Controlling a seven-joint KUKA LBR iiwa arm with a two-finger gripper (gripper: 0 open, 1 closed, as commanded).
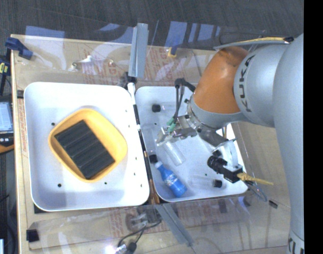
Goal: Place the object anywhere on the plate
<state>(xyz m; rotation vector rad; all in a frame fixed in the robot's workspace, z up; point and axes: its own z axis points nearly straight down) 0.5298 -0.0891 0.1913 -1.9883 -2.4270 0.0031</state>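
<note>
A robotics lab: KUKA arm (257, 83) over two white bins (34, 142) on a bench (61, 57).

White left bin (34, 192), white right bin (201, 193), screen device (1, 118) at bench's left edge, blue clamp (18, 47) top left

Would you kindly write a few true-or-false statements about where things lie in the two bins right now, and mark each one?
1. The yellow plate lies in the left bin. True.
2. A dark ridged slab lies on the plate. True.
3. The blue bottle already rests on the plate. False: it lies in the right bin, near its front edge.
4. The hand hangs over the left bin. False: it is over the right bin.
5. The arm has an orange band. True.
</note>
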